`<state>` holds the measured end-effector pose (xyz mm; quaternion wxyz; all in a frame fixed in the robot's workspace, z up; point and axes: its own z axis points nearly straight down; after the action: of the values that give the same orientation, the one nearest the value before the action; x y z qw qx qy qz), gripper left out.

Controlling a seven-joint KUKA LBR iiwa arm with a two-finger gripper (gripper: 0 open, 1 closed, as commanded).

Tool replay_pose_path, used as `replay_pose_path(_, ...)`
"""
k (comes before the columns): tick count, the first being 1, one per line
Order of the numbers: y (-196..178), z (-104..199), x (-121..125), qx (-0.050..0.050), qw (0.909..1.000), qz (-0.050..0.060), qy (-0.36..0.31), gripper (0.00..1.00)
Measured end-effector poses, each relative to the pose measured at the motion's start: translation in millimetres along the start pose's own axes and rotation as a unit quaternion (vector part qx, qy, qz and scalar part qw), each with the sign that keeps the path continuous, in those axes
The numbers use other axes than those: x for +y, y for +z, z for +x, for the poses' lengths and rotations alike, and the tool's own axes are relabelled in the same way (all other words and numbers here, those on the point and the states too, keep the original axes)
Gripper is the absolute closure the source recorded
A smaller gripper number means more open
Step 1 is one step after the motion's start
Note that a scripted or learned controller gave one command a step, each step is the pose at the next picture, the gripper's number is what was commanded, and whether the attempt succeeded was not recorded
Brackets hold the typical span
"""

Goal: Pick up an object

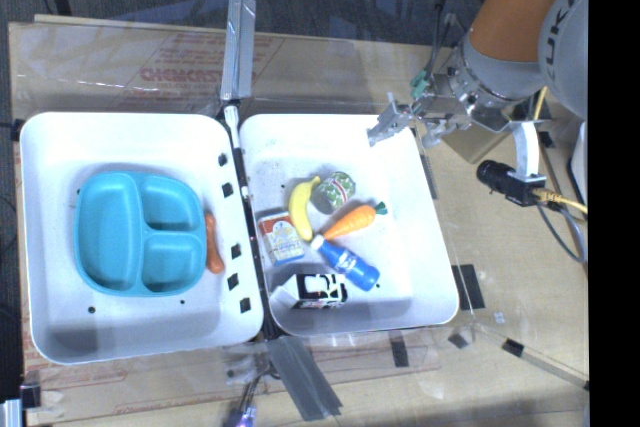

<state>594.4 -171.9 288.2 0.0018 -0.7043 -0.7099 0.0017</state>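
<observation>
The grey arm (530,5), orange band above its wrist, reaches in from the right; its gripper (392,125) hangs high, nothing between its fingers

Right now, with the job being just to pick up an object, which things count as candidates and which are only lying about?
Candidates, in the right bin:
banana
carrot
blue bottle
green round item
small red-and-white carton
black-and-white item
The gripper is above that bin's far edge.

Just lying about:
blue divided tray in the left bin
orange sausage-like item beside the tray
</observation>
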Motion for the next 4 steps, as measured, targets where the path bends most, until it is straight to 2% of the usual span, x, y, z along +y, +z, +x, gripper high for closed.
replay_pose_path(1,91.1,-3.7,-40.1,0.000,0.9997,0.000,-0.023,0.00)
replay_pose_path(2,190.1,-20.3,-27.8,-0.001,0.9994,-0.007,-0.034,0.00)
replay_pose_path(3,177.8,-22.8,-26.3,-0.004,0.9993,-0.009,-0.035,1.00)
replay_pose_path(4,177.8,-22.8,-26.3,-0.004,0.9993,-0.009,-0.035,0.00)
